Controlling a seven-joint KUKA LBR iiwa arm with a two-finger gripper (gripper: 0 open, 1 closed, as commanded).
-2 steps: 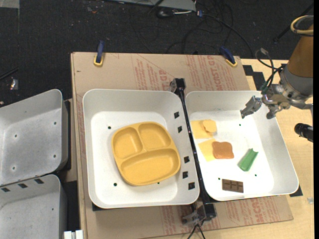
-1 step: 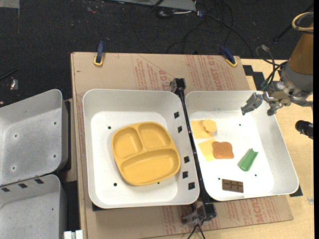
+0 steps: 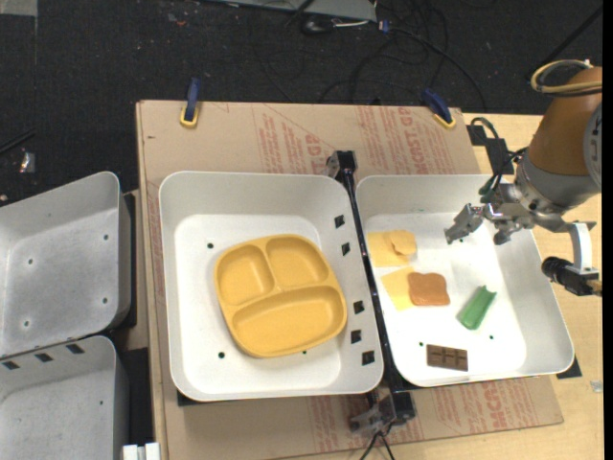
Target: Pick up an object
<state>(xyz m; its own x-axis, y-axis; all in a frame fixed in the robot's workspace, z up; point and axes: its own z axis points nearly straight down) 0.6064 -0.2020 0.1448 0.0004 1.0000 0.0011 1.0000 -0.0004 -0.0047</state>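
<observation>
The right bin (image 3: 536,353) holds several toy foods. A pale yellow piece (image 3: 392,247) lies at its left side, with a yellow slice (image 3: 393,290) just below it. A brown toast-like piece (image 3: 429,289) partly overlaps that slice. A green block (image 3: 475,308) lies tilted near the middle, and a dark chocolate bar (image 3: 446,357) sits by the front wall. My gripper (image 3: 481,228) hovers over the bin's upper right part, above and to the right of the food. Its fingers stand open with nothing between them.
A yellow divided plate (image 3: 280,295) lies in the left bin (image 3: 182,209). Black clips line the wall between the two bins. Two more white trays (image 3: 57,257) sit off the bench to the left. Cables run behind the bench.
</observation>
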